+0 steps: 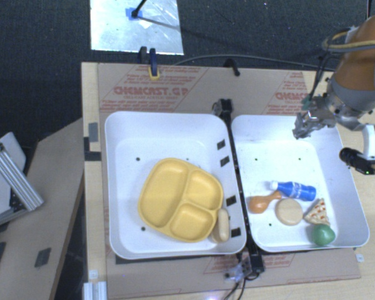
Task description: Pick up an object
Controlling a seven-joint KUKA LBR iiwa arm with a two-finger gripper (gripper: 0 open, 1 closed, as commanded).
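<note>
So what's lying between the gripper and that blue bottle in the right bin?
Nothing: in the camera view, bare white bin floor runs from the gripper down to the blue bottle.

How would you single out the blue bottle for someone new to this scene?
Look in the right-hand white bin, at the cluster near its front. The blue bottle lies on its side at the cluster's back edge, the only blue item there, white-capped.

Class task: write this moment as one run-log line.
gripper: above right bin far edge, holds nothing | blue bottle, pizza slice, green ball: right bin | yellow tray: left bin
</note>
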